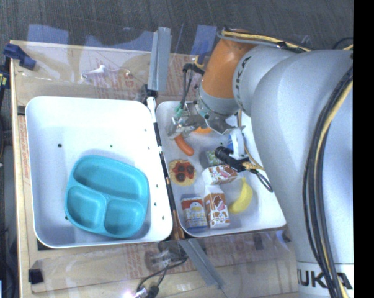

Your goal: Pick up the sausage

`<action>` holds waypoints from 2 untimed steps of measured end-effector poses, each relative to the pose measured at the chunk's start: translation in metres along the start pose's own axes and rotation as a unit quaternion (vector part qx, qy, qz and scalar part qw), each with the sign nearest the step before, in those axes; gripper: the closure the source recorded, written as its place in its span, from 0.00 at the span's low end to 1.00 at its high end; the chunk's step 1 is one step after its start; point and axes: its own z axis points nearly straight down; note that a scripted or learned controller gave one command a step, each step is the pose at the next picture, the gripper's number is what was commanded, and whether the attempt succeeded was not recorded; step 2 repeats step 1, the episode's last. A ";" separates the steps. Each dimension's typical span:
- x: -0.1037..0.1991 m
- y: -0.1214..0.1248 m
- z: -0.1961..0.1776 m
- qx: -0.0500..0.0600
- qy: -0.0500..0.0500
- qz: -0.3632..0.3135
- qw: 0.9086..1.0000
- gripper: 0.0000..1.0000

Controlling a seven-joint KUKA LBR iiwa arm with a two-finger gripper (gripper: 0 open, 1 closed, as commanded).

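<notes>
Starting at the left, the left bin bears a blue divided plate; the sausage lies in the far left part of the right bin, just beyond a small tart (with cartons and a banana nearer). To grasp well, the fingers should straddle the sausage across its width and descend squarely. The gripper hangs just above its far end, apparently spread apart and holding nothing, the arm bent steeply down from the right.
</notes>
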 end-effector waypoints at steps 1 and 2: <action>0.064 0.009 -0.092 -0.005 0.000 -0.051 0.999 1.00; 0.064 0.009 -0.092 -0.005 0.000 -0.051 0.999 1.00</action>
